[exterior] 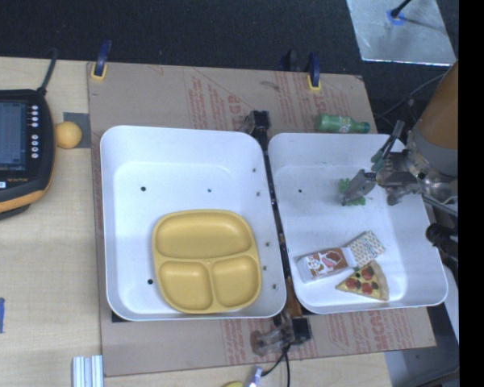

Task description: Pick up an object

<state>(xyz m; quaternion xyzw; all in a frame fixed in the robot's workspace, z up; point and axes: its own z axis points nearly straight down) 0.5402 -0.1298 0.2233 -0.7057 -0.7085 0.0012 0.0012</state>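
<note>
The gripper (pixel 359 190) is down in the right bin (pixel 323 285), jaws clenched on a small green object (pixel 352 193) near the bin's middle. Closer to us lie a snack packet (pixel 340 258) and a pizza slice (pixel 364 282). A yellow divided tray (pixel 206 259) sits in the left bin (pixel 145 160).

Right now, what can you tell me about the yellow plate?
The yellow tray looks like smooth plastic. It is a rounded rectangle with three sections: one wide one along the far side and two smaller ones along the near side. It lies flat, right side up, on the floor of the left white bin, toward its near edge.
</note>
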